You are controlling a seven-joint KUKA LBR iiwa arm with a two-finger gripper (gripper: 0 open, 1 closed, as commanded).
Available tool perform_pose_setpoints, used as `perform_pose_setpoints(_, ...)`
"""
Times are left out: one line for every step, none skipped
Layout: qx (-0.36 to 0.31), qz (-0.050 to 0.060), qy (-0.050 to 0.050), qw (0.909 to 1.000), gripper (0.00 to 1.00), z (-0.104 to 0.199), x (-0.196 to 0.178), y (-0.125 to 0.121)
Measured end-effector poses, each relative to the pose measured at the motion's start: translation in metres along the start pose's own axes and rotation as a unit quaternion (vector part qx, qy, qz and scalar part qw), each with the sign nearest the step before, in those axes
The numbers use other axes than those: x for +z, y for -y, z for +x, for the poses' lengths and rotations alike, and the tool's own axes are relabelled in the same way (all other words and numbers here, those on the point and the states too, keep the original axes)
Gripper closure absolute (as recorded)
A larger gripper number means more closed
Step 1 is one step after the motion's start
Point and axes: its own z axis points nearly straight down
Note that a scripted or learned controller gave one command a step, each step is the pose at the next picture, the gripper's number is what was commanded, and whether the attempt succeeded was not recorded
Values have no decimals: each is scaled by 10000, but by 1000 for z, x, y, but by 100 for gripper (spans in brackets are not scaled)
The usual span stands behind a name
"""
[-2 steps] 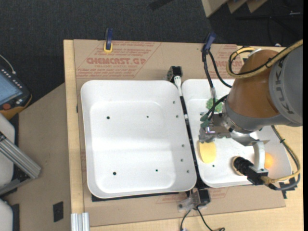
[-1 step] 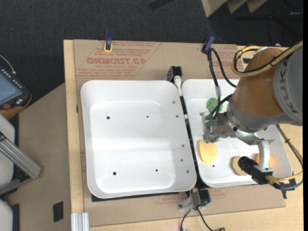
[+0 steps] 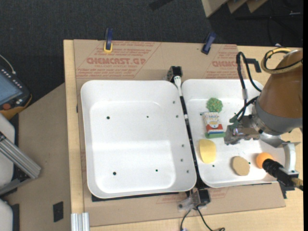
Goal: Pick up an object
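Several items crowd the right bin (image 3: 219,179); the gripper (image 3: 234,133), grip state unclear, beside the carton (image 3: 212,123), could knock it aside.

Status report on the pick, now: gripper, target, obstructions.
Gripper low in right bin, beside small carton; nothing seen held. Green ball, yellow piece, tan piece, orange object lying loose nearby.

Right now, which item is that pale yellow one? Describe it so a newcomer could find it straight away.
Start at the right bin, the one the arm reaches into. Along its left side runs a column: green ball, small carton, then the pale yellow piece. It is the lowest of the three, flat, smooth and plain, paler than the tan lump to its right.
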Motion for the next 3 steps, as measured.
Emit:
perform_pose_setpoints(-67, -23, -23, 10000, 100, 56, -49, -25)
perform_pose_setpoints(7, -24, 7, 10000, 100, -37, -98, -7)
perform_pose_setpoints(-93, -19, -26, 10000, 100, 89, -127, -1)
